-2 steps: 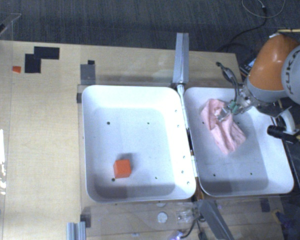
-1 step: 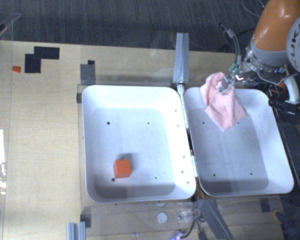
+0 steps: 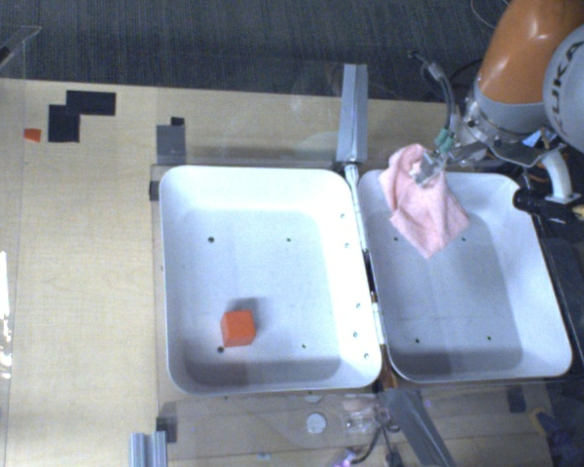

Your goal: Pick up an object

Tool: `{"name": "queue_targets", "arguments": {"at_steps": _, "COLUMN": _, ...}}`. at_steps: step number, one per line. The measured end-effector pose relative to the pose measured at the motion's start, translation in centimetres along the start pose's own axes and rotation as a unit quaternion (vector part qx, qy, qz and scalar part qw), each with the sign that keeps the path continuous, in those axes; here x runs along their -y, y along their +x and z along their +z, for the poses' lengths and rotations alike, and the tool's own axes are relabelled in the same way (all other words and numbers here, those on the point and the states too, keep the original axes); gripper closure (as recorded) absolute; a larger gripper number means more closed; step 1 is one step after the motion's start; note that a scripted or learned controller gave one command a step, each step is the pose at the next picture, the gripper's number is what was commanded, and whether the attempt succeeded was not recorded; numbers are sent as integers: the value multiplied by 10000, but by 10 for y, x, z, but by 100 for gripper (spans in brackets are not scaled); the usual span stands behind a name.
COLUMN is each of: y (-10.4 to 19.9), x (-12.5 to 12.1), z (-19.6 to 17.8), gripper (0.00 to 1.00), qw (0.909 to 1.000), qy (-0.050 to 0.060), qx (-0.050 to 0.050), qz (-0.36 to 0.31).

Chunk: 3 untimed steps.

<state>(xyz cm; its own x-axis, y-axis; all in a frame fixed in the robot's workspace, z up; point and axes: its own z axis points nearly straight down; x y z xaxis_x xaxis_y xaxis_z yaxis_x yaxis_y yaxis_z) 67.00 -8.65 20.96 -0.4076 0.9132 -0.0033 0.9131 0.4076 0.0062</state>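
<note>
That pink cloth (image 3: 423, 205) is your thing here: it hangs bunched and draped over the far left part of the right bin (image 3: 487, 353), its top corner pinched up at the gripper (image 3: 430, 163) and its lower point trailing down toward the bin floor. From the way it folds I'd say it's light, totally limp and a bit fuzzy, so nothing to break and not much to slip, but it won't keep any shape for you. The gripper looks clenched on a fold of it right at the top edge, with fabric showing between the fingers, though it's a small bite as far as I can tell. My guess is that's the weak spot: with a floppy rag, a pinch at the very edge can slide out if the arm jerks, so a grab deeper into a bunched, thicker fold would be safer than a single layer at the hem. I can't tell whether the low tip is touching the bin or hanging just above it, and I'd want it free of the wall before any sideways travel. Over in the left bin (image 3: 258, 183) there's a small orange block (image 3: 238, 328) sitting near the front left, well apart from the cloth; that one looks stiff and boxy, so you'd want to take it across two flat sides. Both bins sit side by side on the table (image 3: 68, 290).
</note>
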Motion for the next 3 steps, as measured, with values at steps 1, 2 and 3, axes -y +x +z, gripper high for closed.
{"name": "queue_targets", "arguments": {"at_steps": 1, "y": 4, "x": -2, "z": 13, "gripper": 100, "qw": 9998, "qy": 2, "qx": -2, "qz": -173}}
{"name": "queue_targets", "arguments": {"at_steps": 2, "y": -10, "x": 4, "z": 18, "gripper": 100, "qw": 9997, "qy": 1, "qx": 3, "qz": -263}}
{"name": "queue_targets", "arguments": {"at_steps": 3, "y": -11, "x": 4, "z": -22, "gripper": 100, "qw": 10000, "qy": -18, "qx": 13, "qz": 56}}
